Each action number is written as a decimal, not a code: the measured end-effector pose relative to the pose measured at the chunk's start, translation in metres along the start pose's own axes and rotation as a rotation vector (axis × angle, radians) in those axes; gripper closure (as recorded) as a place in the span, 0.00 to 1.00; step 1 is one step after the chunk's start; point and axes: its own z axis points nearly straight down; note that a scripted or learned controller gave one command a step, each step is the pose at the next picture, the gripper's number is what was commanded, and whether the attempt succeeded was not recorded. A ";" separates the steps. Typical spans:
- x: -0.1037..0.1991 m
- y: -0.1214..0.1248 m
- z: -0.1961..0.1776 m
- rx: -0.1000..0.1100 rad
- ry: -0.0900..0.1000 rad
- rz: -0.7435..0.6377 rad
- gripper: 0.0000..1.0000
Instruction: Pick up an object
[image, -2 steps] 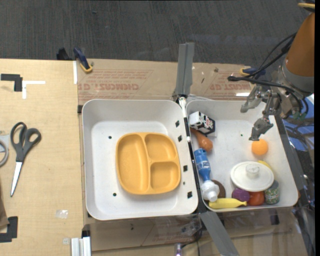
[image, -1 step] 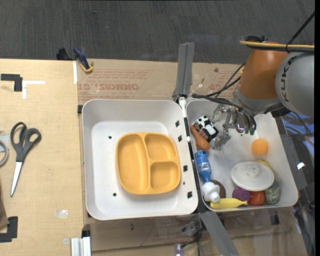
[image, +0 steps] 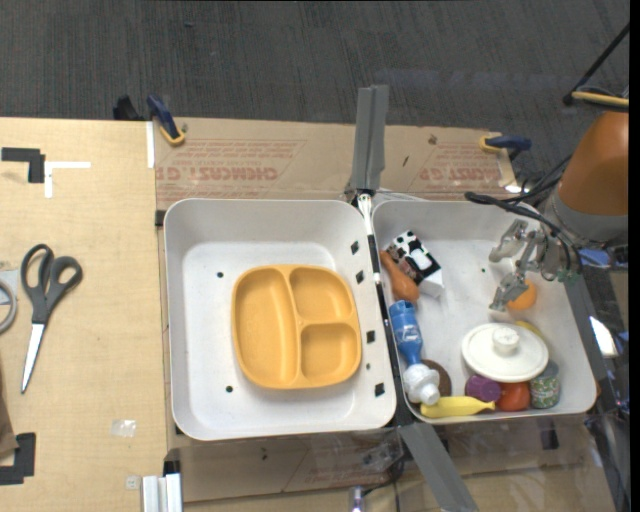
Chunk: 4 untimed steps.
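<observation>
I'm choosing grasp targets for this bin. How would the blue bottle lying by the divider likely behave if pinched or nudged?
The blue bottle lies on its side, so its round body would probably roll if nudged sideways. Its smooth-looking plastic may slip in a pinch. It looks small and probably light, though its contents can't be seen. The white cap sits near the yellow banana toy, leaving little room there.
</observation>
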 end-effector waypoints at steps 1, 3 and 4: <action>-0.002 0.002 -0.011 0.001 -0.006 -0.005 1.00; 0.009 -0.002 0.001 0.000 0.003 0.126 0.00; 0.021 0.010 0.001 0.000 0.005 0.259 0.00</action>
